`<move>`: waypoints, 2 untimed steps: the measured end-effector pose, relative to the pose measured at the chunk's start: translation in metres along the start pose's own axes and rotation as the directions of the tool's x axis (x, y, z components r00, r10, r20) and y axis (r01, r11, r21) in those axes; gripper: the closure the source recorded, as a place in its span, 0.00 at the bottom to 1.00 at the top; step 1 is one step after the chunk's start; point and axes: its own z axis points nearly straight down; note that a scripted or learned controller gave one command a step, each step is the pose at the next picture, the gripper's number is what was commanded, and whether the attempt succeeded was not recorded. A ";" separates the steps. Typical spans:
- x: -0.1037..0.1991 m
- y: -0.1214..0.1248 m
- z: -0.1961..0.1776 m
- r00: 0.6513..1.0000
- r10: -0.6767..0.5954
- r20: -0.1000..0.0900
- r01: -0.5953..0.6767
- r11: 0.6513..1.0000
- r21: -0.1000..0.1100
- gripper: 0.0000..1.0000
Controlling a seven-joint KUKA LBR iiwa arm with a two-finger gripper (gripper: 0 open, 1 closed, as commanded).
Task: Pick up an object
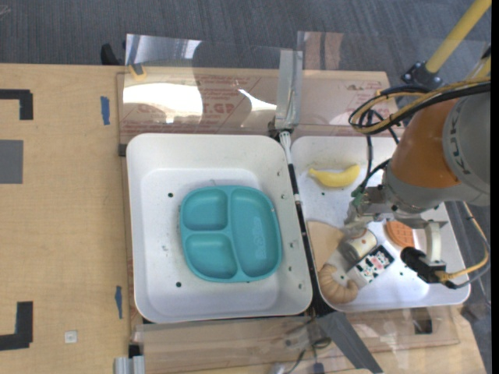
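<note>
The arm [437,150] is seen reaching from the right over the right bin [460,291], with the gripper [360,223] lowered into the cluster of objects near that bin's left wall; whether it is spread or pressed together cannot be told, since the wrist hides that part. Just below the gripper, and apparently touching or almost touching it, a small pale cylinder [360,245] is seen, and this is judged to be the object most likely aimed at. A white card with dark marks [373,263] lies just beside it, and a curled tan pastry [337,283] lies lower left of that. A banana [335,176] rests apart from the gripper, up toward the bin's far wall, and an orange disc [399,234] lies just to the right of the wrist. The left bin [148,232] bears a teal divided plate [231,232]. For the step to be done well, the descent is best centred on one object alone, so that neighbouring pieces are not pinched or pushed aside, and the lift is best made straight upward once a firm hold is confirmed.
</note>
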 end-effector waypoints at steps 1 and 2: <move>-0.001 0.000 0.000 1.000 0.001 0.001 -0.001 1.000 0.001 0.00; -0.020 0.120 -0.030 1.000 -0.003 0.001 0.003 1.000 0.007 0.00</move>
